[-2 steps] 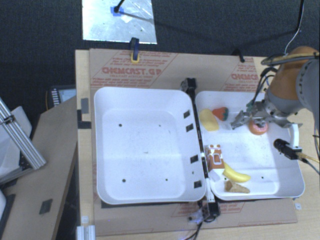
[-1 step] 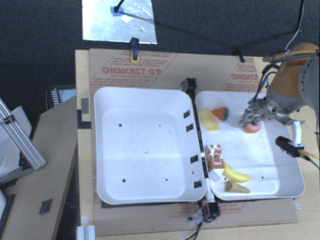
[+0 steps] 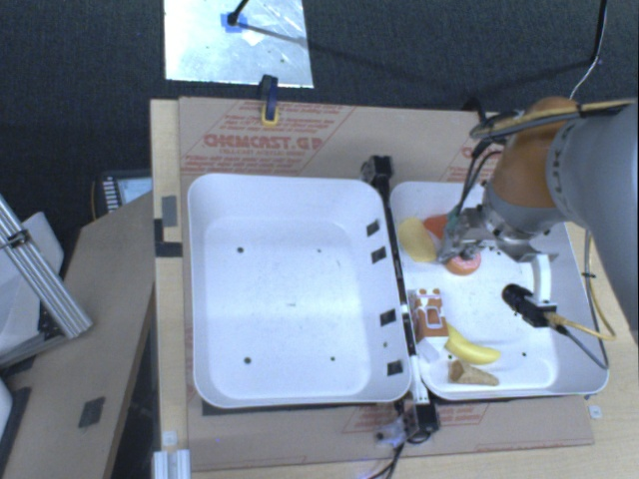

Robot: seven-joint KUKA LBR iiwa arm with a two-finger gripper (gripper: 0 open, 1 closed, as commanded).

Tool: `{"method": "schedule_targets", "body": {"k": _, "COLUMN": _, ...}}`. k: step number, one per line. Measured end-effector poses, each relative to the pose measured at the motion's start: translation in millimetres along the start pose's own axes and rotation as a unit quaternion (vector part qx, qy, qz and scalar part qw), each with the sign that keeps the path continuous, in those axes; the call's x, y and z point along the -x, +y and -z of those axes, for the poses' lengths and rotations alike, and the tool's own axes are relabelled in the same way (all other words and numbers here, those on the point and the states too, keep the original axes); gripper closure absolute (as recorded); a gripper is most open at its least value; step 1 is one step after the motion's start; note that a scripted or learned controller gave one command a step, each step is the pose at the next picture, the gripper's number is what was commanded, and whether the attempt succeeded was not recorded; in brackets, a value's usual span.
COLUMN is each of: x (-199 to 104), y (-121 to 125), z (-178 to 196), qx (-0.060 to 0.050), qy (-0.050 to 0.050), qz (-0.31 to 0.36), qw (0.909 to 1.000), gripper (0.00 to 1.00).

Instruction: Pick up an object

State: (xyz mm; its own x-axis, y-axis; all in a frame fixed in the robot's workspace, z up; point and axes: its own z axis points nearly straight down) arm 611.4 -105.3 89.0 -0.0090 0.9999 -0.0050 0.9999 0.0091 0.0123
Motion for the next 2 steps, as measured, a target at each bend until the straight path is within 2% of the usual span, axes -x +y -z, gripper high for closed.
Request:
{"method": "schedule_targets", "body": {"k": 1, "x": -1.9, "y": -17.3, "z": 0.7, "qx": 0.002, "qy": 0.0, "qz": -0.004, "qw": 1.0, "gripper": 1.0}}
{"method": "schedule_targets", "body": {"k": 2, "x": -14.1, "y": 16.0, "z": -0.4, "qx": -0.001, "qy": 0.001, "qz": -0.002, "qw": 1.0, "gripper": 1.0}}
